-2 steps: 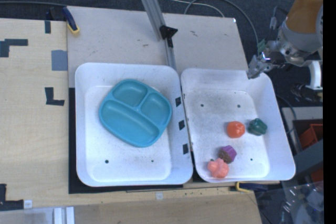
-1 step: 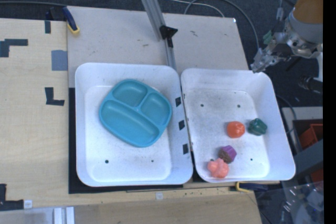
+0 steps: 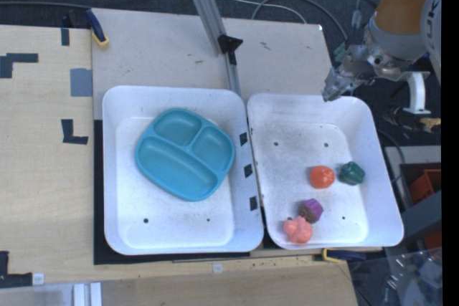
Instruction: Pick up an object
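Observation:
In the right bin (image 3: 287, 118) lie several small objects: an orange-red one (image 3: 322, 176), a dark green one (image 3: 351, 173), a purple one (image 3: 310, 210) and a pink one (image 3: 297, 229), all in the near right part. My gripper (image 3: 336, 86) hangs over the bin's far right corner, well away from the objects, with nothing seen between its fingers. The view is too small to show how the fingers stand.
The left bin (image 3: 122, 226) holds a blue divided plate (image 3: 185, 153). A grey metal post (image 3: 204, 3) rises behind the bins, with a black clamp where they meet. Cables run at the back right.

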